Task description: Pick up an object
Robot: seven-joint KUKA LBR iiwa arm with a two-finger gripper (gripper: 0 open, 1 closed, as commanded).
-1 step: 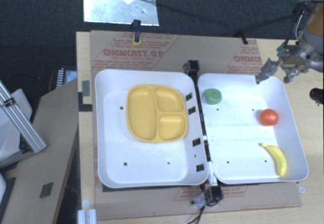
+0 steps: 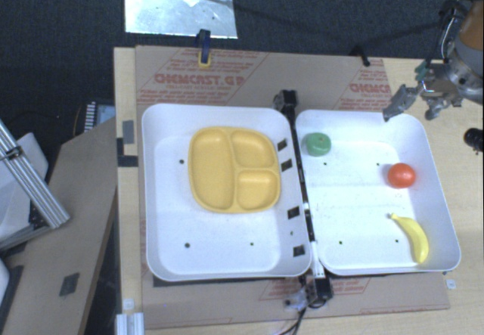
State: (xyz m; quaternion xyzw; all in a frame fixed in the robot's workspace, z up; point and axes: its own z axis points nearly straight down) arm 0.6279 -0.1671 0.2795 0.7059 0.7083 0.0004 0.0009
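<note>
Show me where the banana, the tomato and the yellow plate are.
banana (image 2: 412,237), camera view, middle of its curved body.
tomato (image 2: 401,175), camera view, centre of its red top.
yellow plate (image 2: 213,169), camera view, floor of its large compartment.

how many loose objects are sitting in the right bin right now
3. A green round object lies near the right bin's far left corner, a red-orange ball by its right wall, and a banana near the front right corner. Nothing seems hidden.

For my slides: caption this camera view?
Hand above right bin's far corner; tomato, banana, green lid inside.
</note>
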